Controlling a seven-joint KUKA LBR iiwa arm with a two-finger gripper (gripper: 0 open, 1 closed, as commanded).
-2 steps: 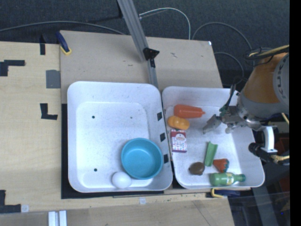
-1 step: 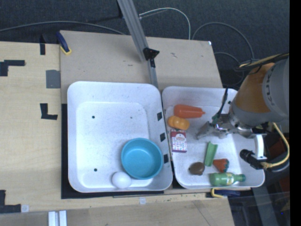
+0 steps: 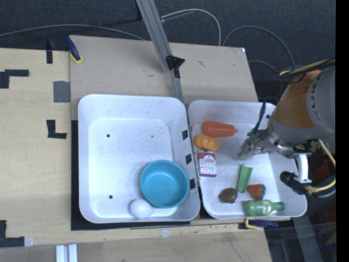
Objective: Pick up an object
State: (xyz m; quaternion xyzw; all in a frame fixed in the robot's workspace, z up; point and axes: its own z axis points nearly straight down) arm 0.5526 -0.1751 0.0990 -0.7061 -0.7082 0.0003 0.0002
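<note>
My gripper (image 3: 246, 150) hangs over the middle of the right bin (image 3: 229, 109), its fingers pointing left and down. Nothing shows between them. Just below it lies a green stick (image 3: 244, 178). To its upper left are an orange carrot-like piece (image 3: 218, 129) and a yellow-orange piece (image 3: 207, 142). A small red and white box (image 3: 207, 164) lies at the bin's left side. Along the front sit a brown lump (image 3: 228, 195), a red piece (image 3: 256, 190) and a green bottle (image 3: 263, 206).
The left bin (image 3: 109, 113) holds a blue bowl (image 3: 164, 183) and a white ball (image 3: 140, 207) near its front. A grey pole (image 3: 155, 26) slants over the bench from the top. Cables run behind the bins.
</note>
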